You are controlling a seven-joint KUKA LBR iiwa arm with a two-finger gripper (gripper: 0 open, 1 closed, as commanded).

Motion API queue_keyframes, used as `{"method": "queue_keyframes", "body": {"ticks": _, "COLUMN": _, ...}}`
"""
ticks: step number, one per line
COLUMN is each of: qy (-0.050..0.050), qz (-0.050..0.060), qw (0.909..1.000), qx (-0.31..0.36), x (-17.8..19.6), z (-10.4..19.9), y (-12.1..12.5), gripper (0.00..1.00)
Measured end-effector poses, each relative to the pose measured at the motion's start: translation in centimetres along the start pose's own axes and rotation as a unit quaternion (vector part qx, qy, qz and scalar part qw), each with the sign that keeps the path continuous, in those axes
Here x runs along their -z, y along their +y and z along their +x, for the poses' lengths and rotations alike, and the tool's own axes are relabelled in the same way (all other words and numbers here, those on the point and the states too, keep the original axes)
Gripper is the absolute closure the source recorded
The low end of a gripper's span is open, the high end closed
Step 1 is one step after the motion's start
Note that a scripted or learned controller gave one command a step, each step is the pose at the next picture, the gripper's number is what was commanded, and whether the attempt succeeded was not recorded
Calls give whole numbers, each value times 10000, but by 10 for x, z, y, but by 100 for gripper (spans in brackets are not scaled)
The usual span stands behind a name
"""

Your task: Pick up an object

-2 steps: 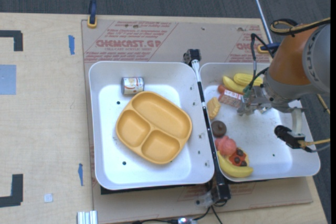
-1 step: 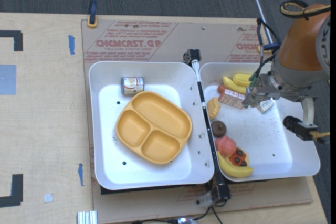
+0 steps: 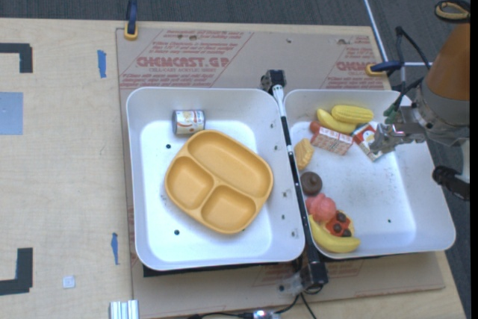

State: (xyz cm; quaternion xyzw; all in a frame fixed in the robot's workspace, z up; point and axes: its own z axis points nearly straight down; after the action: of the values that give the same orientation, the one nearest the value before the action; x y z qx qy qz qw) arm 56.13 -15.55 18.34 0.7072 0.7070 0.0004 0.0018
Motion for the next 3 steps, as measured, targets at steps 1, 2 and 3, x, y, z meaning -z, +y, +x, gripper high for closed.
{"method": "queue_keyframes", "body": {"ticks": 1, "qy": 3, "qz": 1, "qw": 10000, "qx": 1, "x": 0, "z": 0, "y": 0, "gripper": 0}}
{"method": "queue_keyframes", "body": {"ticks": 2, "qy": -8, "qz": -28, "qw": 10000, "qx": 13, "x": -87, "z": -1, "y": 88, "gripper": 0}}
{"method": "queue_keyframes", "body": {"ticks": 3, "qy": -29, "qz": -71, "qw": 10000, "qx": 10, "x": -92, "z": 47, "y": 65, "gripper": 0}}
